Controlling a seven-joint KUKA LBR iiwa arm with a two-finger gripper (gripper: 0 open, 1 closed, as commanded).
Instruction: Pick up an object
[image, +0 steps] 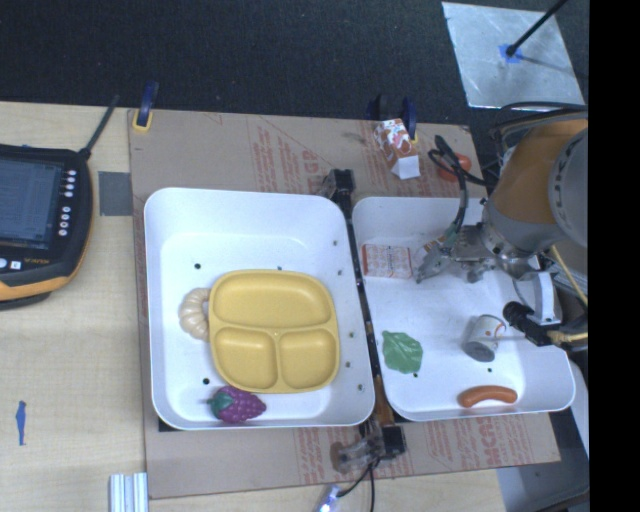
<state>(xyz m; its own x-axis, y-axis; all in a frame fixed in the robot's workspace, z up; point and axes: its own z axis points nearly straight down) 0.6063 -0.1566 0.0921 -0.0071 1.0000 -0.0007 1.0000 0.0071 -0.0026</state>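
The nearest candidate for the pick was the flat red-and-white packet (387, 261), lying against the far left wall of the right bin (470, 412). Your gripper (455, 264) hung just beside it, toward the arm's side, low over the bin's far end. From this slant I could not tell whether the pincer was released or clenched, and nothing showed in its grasp.

Nearer the camera in that bin lay a small grey cup (482, 338) on its side, a green leaf-shaped toy (402, 352) by the left wall, and a toy sausage (488, 397) along the near rim, all well apart from each other.

In my judgement, the packet was a poor choice: flat and tight to the wall, it gave little to close on. You would have done better to lift clear, centre over the grey cup, turn the wrist across its rolling axis, and come down straight before closing.

The left bin (180, 260) held a yellow divided tray (272, 330), a beige toy (193, 312) touching its left edge, and a purple berry toy (237, 405) at its near corner.
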